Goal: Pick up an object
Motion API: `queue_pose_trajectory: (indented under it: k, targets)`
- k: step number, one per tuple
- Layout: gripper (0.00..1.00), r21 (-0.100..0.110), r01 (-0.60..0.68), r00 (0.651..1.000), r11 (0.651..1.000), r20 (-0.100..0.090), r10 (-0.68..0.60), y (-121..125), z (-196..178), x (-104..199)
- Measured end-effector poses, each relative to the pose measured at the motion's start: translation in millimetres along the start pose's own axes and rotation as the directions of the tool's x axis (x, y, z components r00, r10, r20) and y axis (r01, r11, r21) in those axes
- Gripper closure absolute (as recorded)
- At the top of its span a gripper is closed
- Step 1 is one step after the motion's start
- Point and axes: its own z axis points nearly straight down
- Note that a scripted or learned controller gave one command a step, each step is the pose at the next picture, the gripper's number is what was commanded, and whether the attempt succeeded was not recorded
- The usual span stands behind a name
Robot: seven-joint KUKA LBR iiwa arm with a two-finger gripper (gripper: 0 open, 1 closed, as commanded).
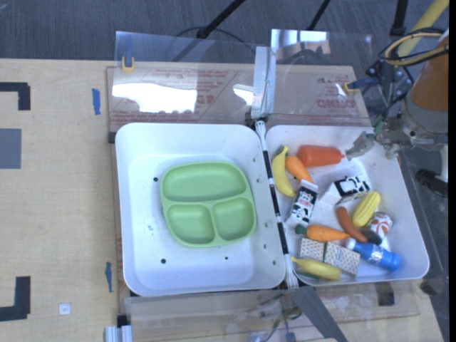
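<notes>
In the camera view, the arm reaches in from the right, and its gripper point(362, 145) sits at the far right corner of the right bin point(417, 223), above the bin floor. I cannot tell how the claw stands, and nothing shows in its hold.

The candidates for picking all lie in the right bin: a banana point(280, 174) along the left wall, a carrot point(297, 168) just beside it, an orange block point(320, 155) near the far wall, a cow-print carton point(304, 202), a corn cob point(366, 206) and a blue marker point(379, 257) near the front. The orange block is the nearest to the gripper. The left bin point(135, 212) holds a green tray point(208, 203).

The risks, as I judge them: the toys are packed close, many touching, so a descent may land on two at once or nudge a neighbour aside. Round pieces such as the carrot could roll out of a squeeze. So close to the far wall, the claw might also strike the rim or the clear panel behind it.
</notes>
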Motion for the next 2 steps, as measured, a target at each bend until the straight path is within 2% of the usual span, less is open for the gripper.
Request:
queue_pose_trajectory:
  k: [2]
  targets:
    - [0.0, -0.003, 0.006, 1.0, 1.0, 0.0, -0.006, 0.4, 0.2, 0.1]
